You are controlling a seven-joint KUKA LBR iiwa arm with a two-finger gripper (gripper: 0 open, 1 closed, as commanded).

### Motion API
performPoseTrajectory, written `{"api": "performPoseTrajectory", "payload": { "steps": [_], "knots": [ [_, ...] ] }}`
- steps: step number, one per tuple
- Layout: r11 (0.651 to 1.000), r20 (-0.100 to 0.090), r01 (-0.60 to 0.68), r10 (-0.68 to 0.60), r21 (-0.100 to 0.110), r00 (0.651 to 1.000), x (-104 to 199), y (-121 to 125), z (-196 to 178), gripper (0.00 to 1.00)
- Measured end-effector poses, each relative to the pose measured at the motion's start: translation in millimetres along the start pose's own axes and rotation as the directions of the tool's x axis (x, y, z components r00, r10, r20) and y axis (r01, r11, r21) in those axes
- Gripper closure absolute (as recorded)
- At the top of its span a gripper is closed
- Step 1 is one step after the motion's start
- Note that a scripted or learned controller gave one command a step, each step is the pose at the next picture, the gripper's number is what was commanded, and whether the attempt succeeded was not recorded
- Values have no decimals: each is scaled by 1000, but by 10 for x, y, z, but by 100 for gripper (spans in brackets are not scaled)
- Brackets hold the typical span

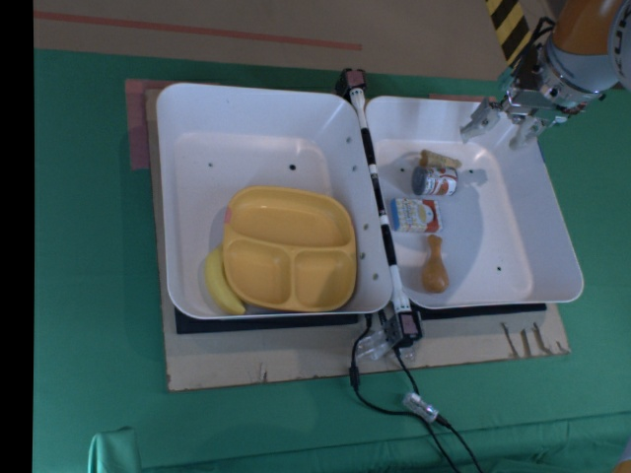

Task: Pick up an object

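Note:
My gripper [503,127] hangs over the back right part of the right bin [537,220], its fingers [478,121] spread open with nothing between them. In that bin, to the gripper's left and nearer the camera, lie a small can on its side [435,180], a tan block [440,159] touching the can's far side, a small white and blue carton [415,215] and a brown toy drumstick [434,264]. All of these sit apart from the gripper.
The left bin [212,126] holds a yellow divided plate [289,249] with a banana [220,282] tucked against its near left edge. A black and white divider bar [375,185] runs between the bins. Cables [414,402] trail off the bench's front.

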State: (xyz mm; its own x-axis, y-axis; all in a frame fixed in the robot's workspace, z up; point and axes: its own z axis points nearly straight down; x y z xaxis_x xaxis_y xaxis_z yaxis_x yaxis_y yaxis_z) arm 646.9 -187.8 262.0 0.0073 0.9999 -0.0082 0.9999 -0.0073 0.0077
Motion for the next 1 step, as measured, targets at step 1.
{"api": "performPoseTrajectory", "payload": {
  "steps": [1],
  "knots": [
    [1000,3,4,-4,7,1000,225,450,721,0]
  ]
}}
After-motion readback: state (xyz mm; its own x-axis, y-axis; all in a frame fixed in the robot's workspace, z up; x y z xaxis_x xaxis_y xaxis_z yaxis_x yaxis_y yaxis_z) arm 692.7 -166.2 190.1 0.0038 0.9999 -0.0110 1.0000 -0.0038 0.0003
